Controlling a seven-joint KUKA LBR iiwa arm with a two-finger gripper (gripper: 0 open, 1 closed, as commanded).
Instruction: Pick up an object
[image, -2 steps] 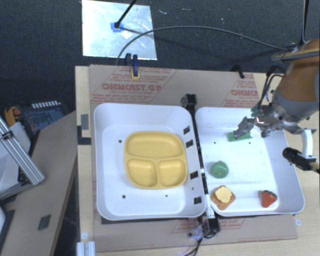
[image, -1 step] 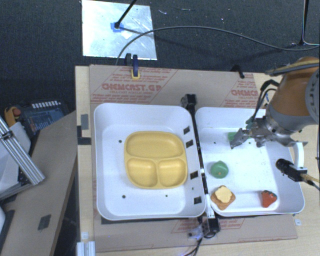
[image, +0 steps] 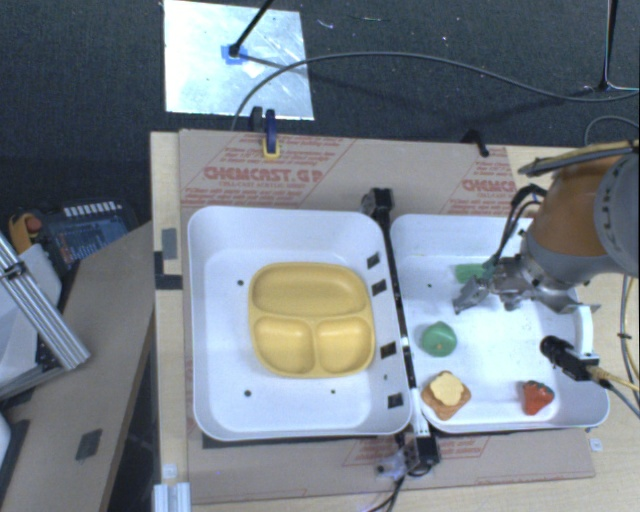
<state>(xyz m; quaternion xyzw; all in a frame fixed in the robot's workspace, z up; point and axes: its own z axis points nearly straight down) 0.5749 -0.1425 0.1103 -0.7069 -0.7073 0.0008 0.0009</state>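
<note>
Ball (image: 437, 339): green, loose in right bin (image: 500, 395), nearest target.
Gripper (image: 466, 298): just above ball; claw state: cannot tell.

Site: my robotics lab | evidence: loose cables (image: 420, 62), aluminium rail (image: 40, 310), dark carpet around my bench (image: 330, 160)

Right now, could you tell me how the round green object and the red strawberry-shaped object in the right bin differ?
The round green object is green and ball-like, lying mid-bin; the red strawberry-shaped object is red, tapered, near the front right corner. Both rest loose in the right white bin.
</note>
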